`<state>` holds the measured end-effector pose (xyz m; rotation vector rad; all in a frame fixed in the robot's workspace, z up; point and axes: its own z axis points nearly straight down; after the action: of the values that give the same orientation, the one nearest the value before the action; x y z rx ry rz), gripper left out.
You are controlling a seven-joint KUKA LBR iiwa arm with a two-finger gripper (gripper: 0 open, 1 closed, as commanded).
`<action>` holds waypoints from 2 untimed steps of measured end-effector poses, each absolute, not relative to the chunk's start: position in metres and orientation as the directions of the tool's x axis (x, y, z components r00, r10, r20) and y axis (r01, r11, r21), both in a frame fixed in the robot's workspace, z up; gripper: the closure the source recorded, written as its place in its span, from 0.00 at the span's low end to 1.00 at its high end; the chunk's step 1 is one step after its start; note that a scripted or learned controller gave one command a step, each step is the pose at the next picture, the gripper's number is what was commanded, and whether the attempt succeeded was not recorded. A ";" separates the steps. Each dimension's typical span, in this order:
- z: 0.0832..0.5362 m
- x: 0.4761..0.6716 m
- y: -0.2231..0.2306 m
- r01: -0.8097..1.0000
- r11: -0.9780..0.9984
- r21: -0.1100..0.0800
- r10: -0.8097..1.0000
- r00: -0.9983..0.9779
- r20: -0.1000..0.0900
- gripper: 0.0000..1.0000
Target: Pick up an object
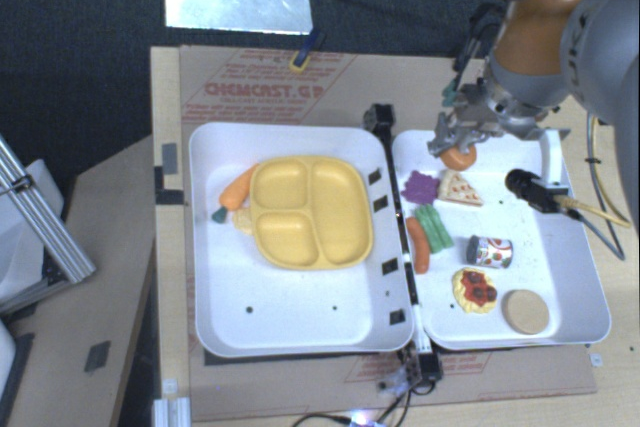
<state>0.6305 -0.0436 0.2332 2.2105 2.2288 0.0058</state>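
I see from one camera, up high over the bench [130, 205]. It looks down at a slant and stands far enough back to take in both white bins [215, 215], side by side. My arm [590, 25] comes in to the right of the bins.

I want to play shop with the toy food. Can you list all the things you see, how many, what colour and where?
bins: 2, white, side by side on the bench
tray: 1, yellow, left bin
carrot: 1, orange, beside the tray
grapes: 1 bunch, purple, right bin
pizza slice: 1, right bin
green beans: 1 bunch, green, right bin
sausage: 1, orange-red, right bin
can: 1, right bin
spaghetti: 1, yellow and red, right bin
cookie: 1, tan, right bin
orange piece: 1, at the gripper
gripper: 1, grey, over the right bin
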 end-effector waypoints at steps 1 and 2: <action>0.217 0.628 -0.042 1.000 0.005 0.000 1.000 -0.005 0.000 1.00; 0.231 0.632 -0.043 1.000 0.006 0.003 1.000 -0.006 0.000 1.00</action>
<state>0.6319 -0.0433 0.2307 2.2125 2.2267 0.0034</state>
